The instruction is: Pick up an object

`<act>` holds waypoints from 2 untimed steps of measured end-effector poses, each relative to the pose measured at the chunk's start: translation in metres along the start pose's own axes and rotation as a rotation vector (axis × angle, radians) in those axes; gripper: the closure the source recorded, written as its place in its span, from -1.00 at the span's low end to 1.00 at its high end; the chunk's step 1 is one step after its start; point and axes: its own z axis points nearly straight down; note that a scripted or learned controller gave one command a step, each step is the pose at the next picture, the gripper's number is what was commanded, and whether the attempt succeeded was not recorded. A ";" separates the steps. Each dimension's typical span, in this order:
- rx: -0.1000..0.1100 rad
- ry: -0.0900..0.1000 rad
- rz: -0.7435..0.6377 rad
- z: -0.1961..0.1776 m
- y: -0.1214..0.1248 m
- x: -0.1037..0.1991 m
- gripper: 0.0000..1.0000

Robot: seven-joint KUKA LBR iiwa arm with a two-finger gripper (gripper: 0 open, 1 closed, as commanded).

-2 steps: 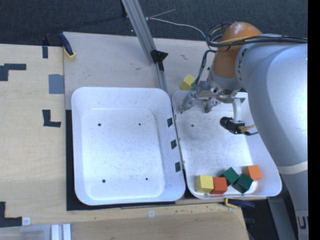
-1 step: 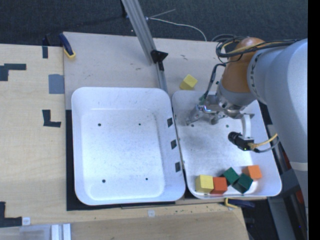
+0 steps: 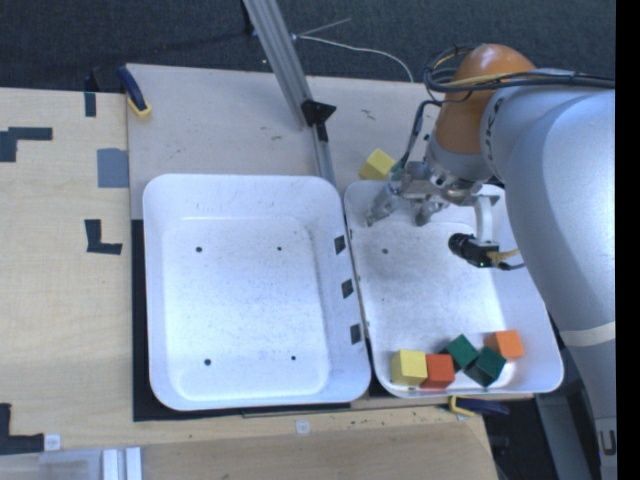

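My gripper [image 3: 399, 214] hangs over the far left corner of the right bin [image 3: 430, 298], open, with nothing between its fingers. A yellow block [image 3: 378, 163] lies just beyond that corner, on the bench outside the bin and a little behind the gripper. Along the bin's near edge sits a cluster of blocks: yellow [image 3: 408, 366], red [image 3: 439, 370], green [image 3: 462, 349], dark green [image 3: 487, 367] and orange [image 3: 509, 344]. They are far from the gripper.
The left bin [image 3: 240, 288] lies beside the right one, their rims touching. A slanted metal pole [image 3: 285, 58] runs down to the gap between the bins' far corners. A blue and yellow clamp [image 3: 135, 93] sits at the bench's far left.
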 end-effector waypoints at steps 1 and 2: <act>-0.011 -0.003 0.002 0.001 -0.056 -0.013 -1.00; -0.004 -0.006 -0.004 -0.001 -0.002 0.016 -1.00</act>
